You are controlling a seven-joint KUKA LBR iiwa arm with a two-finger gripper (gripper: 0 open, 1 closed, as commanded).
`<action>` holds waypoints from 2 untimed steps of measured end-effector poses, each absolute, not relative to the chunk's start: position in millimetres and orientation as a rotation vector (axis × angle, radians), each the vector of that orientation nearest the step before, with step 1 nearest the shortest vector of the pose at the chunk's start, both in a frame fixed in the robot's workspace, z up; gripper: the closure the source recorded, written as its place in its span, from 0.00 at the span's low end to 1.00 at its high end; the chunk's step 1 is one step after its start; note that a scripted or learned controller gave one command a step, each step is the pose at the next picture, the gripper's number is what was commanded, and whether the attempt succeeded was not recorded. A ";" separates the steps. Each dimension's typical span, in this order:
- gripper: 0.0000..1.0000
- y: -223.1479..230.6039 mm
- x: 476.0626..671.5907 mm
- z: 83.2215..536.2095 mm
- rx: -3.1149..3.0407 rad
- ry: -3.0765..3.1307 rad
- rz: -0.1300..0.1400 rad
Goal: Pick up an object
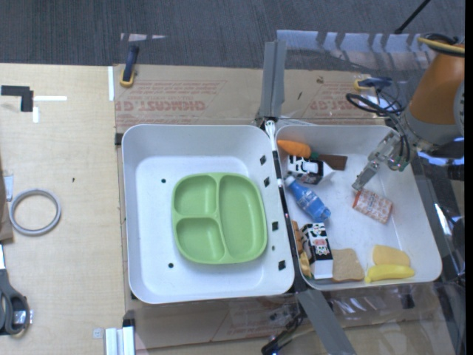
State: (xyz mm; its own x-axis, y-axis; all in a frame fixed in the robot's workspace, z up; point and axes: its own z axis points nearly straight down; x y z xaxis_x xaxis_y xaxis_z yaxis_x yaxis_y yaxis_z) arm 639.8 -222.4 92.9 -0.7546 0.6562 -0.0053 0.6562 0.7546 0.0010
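My gripper hangs in the right bin near its back right corner, open, with nothing between its fingers. One fingertip reaches down to the left, just above a red and white packet that lies flat on the bin floor. A blue bottle lies left of the packet. Behind it are a black and white cow toy and an orange carrot. At the bin's front are a black and white carton, a bread slice, a yellow wedge and a banana.
The left bin holds a green divided plate. A vertical divider with clips separates the two bins. A tape roll and scissors lie on the bench at far left. The arm's orange band stands over the right bin's back corner.
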 end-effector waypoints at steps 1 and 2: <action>0.00 -183.5 581.5 92.7 1.195 2.903 0.000; 0.00 -187.4 502.0 91.7 1.425 2.800 -0.001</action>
State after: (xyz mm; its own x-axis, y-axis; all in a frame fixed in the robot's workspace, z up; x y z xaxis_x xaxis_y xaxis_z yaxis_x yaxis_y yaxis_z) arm 502.0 -187.4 91.7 -0.5885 0.8085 -0.0006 0.8085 0.5885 -0.0005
